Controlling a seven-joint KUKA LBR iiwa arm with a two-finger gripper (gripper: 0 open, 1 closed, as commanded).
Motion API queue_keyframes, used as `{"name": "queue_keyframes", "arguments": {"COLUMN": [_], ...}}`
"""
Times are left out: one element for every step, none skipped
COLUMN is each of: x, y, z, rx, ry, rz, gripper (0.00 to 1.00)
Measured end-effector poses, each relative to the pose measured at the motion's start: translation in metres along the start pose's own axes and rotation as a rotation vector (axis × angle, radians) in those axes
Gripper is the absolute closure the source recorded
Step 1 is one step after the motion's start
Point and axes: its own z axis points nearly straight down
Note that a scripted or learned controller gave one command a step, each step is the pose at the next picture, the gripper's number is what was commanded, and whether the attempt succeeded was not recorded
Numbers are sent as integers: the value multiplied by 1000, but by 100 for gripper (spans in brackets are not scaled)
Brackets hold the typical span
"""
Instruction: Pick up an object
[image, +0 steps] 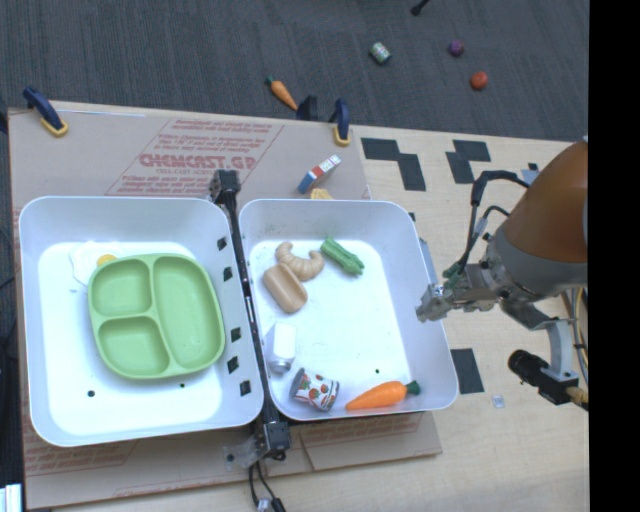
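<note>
Approach is the step in hand: your gripper (432, 304) hangs at the right bin's (415, 235) right rim, and you cannot tell its state. Carrot (377, 396) lies in the near right corner; next, reach inward and descend over it.

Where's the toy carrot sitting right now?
The toy carrot lies in the right bin, at its near-right corner, just right of the small printed cup.

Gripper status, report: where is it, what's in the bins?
Gripper at right bin's right rim, nothing visibly held. Carrot, croissant untouched. Nothing blocking.
</note>
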Motion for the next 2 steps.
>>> {"name": "queue_keyframes", "arguments": {"x": [0,0], "y": [0,0], "z": [1,0], "rx": [2,0], "ry": [1,1], "rz": [0,0], "gripper": [100,100]}}
